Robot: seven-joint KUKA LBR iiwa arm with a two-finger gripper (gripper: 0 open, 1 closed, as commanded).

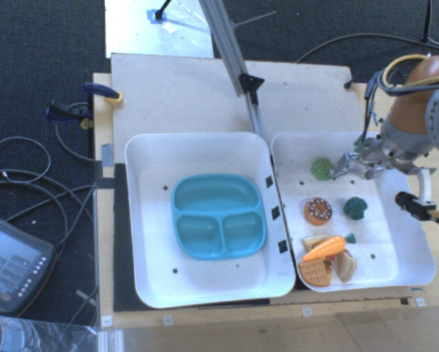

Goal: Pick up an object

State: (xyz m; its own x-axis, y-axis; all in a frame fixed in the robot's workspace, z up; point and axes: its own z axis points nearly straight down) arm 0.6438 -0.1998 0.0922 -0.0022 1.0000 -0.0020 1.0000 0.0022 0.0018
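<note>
Arm, right of frame: grey casing with a rounded orange band above the wrist. Yellow and black cables loop beside it. Gripper assembly is bare silver metal.

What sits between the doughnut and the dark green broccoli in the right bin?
Nothing: in the camera view, only bare white bin floor lies between the doughnut and the broccoli.

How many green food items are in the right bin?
2: a light green piece near the bin's upper left, beside the gripper, and a dark green broccoli mid-bin. Others may hide in the food pile.
</note>
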